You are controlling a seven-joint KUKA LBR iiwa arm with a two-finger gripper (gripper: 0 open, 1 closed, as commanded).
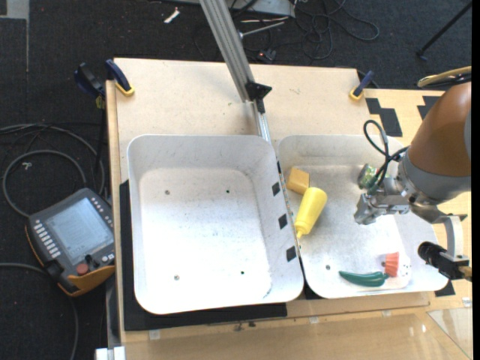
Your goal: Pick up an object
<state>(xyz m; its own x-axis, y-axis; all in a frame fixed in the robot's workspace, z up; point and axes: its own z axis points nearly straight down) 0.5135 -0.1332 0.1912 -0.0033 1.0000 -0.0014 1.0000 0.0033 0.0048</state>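
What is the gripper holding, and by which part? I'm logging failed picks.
It cannot be told. The gripper sits low over the right bin, apart from the yellow bottle and green pepper.

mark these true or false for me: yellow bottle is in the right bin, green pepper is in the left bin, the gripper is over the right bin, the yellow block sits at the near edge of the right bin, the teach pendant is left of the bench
1. The yellow bottle lies in the right bin. True.
2. The green pepper lies in the left bin. False: it lies in the right bin, near its front edge.
3. The gripper is over the right bin. True.
4. The yellow block sits at the right bin's near edge. False: it sits toward the far side, just beyond the bottle.
5. The teach pendant lies left of the bench. True.
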